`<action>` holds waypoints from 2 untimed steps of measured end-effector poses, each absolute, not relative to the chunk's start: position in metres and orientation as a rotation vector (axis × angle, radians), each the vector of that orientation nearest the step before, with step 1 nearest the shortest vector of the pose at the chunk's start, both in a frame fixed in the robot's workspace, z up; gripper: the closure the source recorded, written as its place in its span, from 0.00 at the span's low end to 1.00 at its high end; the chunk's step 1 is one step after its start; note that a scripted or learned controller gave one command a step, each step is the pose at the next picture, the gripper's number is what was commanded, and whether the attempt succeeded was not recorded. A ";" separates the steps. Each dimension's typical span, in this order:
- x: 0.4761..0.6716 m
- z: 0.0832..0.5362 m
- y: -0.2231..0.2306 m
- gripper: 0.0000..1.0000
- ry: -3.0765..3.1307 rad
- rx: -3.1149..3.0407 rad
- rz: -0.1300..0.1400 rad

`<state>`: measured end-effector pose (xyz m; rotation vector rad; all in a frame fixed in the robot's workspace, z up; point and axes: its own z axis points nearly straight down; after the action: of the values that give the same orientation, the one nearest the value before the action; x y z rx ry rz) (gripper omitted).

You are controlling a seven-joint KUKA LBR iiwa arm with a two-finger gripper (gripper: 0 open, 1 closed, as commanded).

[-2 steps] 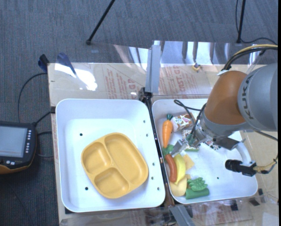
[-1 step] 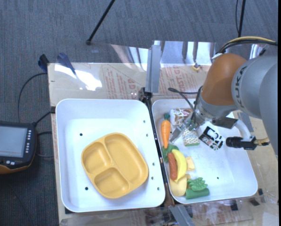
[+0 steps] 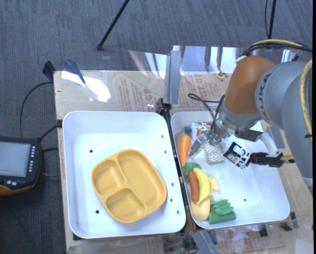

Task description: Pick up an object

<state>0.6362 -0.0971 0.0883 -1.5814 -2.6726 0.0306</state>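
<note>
Two white bins (image 3: 75,142) on table. Tool (image 3: 206,144) low in right bin, carrot (image 3: 184,148) just left of it, banana (image 3: 202,183) below. Cannot tell tool state.

Toy carrot (image 3: 184,148), banana (image 3: 202,184), green vegetable (image 3: 222,211) and small box (image 3: 214,153) in the right bin (image 3: 263,197).

toys (image 3: 201,187) crowd right bin's (image 3: 258,202) left side, right half bare
</note>
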 end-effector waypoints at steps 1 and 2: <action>0.624 0.088 -0.109 0.00 -2.736 -1.525 0.001; 0.634 0.149 -0.149 0.00 -2.613 -1.746 0.000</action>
<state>0.6342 -0.1488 0.1490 -1.7457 -2.6126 0.0001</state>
